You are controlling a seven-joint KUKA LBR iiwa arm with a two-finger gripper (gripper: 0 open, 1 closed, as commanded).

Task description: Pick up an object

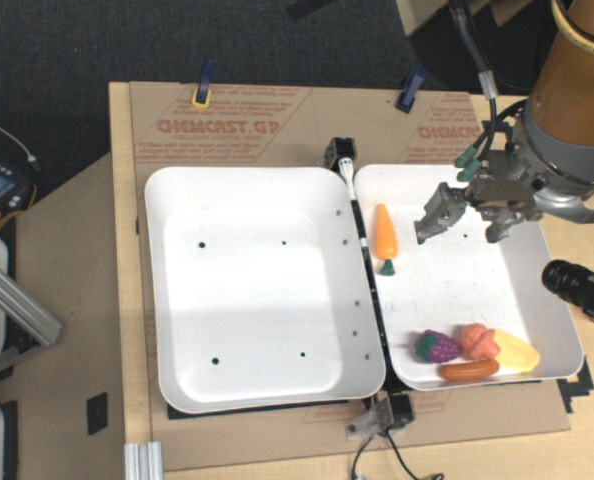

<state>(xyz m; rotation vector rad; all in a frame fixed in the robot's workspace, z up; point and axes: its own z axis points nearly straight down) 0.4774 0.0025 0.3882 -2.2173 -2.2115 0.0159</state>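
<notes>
**Robot gripper above the right bin, toy food below**

Two shallow white bins sit side by side on a cardboard-covered bench. The left bin (247,288) holds nothing but small dark dots. In the right bin (537,298), a toy carrot (384,231) lies by the left wall. Near the front wall cluster purple grapes (437,347), a red sausage (467,370), a pink toy (480,340) and a yellow piece (517,353). The gripper (470,224) hangs above the bin's far part, fingers spread apart with nothing between them, right of the carrot.
</notes>
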